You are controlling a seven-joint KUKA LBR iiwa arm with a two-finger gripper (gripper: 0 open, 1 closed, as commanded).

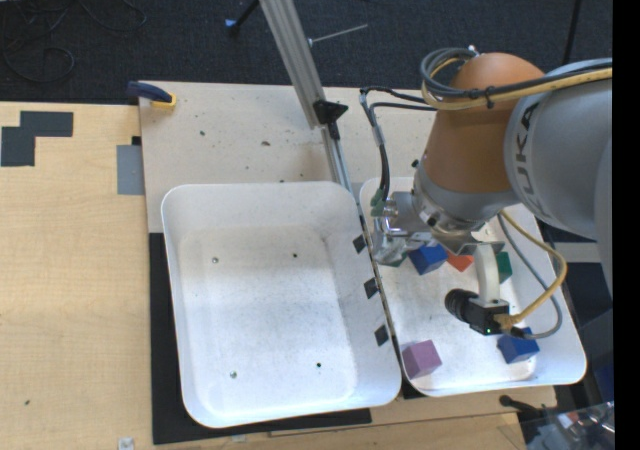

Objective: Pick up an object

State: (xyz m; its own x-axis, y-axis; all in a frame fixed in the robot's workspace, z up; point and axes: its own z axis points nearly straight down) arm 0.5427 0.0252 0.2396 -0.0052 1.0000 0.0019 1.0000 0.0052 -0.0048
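Gripper (392,238) hangs low at the left wall of the right bin (455,383), its tip a tangle of metal under the bulky orange and grey arm (500,138); whether it is released or clenched cannot be told from this angle, and nothing can be seen caught in it. A blue block (431,258) lies just beside it on the bin floor, partly covered by the wrist. Next to that a red piece (461,261) peeks out, too hidden to make out its shape, and a green piece (504,265) shows as a sliver behind a pale bracket. Nearer the front edge sit a purple cube (421,357), in plain sight, and a second blue block (518,346), partly behind a cable. The left bin (260,318) lies alongside, touching the right one. Behind both, a slanted metal bar (290,38) rises from the speckled bench (230,138).
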